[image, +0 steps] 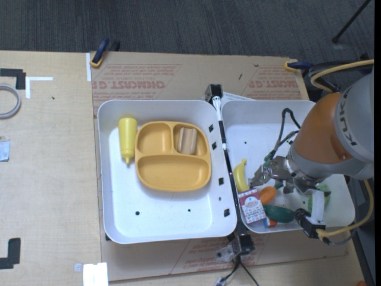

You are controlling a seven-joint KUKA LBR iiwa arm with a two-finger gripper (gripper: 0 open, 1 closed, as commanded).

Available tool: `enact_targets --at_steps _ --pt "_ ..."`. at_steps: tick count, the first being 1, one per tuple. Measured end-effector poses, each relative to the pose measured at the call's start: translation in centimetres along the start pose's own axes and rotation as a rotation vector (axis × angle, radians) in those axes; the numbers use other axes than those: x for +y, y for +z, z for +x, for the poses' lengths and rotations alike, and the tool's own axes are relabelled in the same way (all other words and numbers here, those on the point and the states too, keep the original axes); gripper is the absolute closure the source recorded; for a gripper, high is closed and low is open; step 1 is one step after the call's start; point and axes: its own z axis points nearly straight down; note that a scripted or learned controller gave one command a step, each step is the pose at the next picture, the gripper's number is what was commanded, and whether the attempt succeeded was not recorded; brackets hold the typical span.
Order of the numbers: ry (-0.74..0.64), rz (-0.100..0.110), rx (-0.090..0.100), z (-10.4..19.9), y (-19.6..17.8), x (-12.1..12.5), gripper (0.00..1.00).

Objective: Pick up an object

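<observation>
- the left shallow white plastic bin [119, 219] is sitting on the cardboard-covered worktop [59, 177], carrying a yellow plastic squeeze bottle [127, 137] lying just beside a yellow three-compartment plastic tray [172, 170]; a tan cylindrical block [188, 140] is resting in the tray's upper right compartment.
- the right shallow white bin [250, 121] is holding the likely targets: a small yellow plastic banana [240, 176] lying against the dividing wall, a red-and-white printed carton [252, 207] below it, an orange rounded toy piece [268, 194] and a dark green oblong toy [278, 214] near the front rim.
- judging by looks, these are being light, stiff, smooth toy pieces; the banana is looking slippery and curved, so taking it across its narrow middle is seeming best.
- the two-finger gripper [266, 173] is hanging low over this cluster, just right of the banana; i cannot tell how its tips are standing.
- the bin wall is crowding the banana on its left, and the carton and the orange piece are lying close below, so a neighbour is likely getting nudged.
- the grey and orange arm [333, 136] is covering the bin's right part.
</observation>
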Motion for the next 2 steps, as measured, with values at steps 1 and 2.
enact_targets --at_steps 1,2 --pt "0.003 -0.002 0.0 0.0 -1.0 0.1 1.0" --pt "0.036 -0.002 -0.001 5.5 -13.3 -2.9 1.0"
